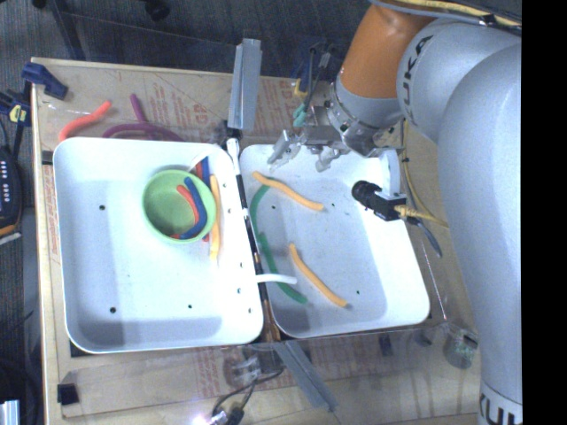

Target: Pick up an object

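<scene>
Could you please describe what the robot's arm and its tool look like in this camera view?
The bulky, rounded grey metal arm has an orange band above the wrist and part of dark "KUKA" lettering on its shell. A yellowish cable runs along its top. The small metallic tool ends in pale fingers.

Bowl (180, 205) in left bin (133, 317) (strips (316, 275) right).

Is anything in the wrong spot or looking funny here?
Yes. A thin white strip lies across the divide between the two bins, half in each. An orange strip and a purple loop sit on the wooden bench behind the left white bin, outside any bin. The green bowl is crammed with coloured strips.
</scene>
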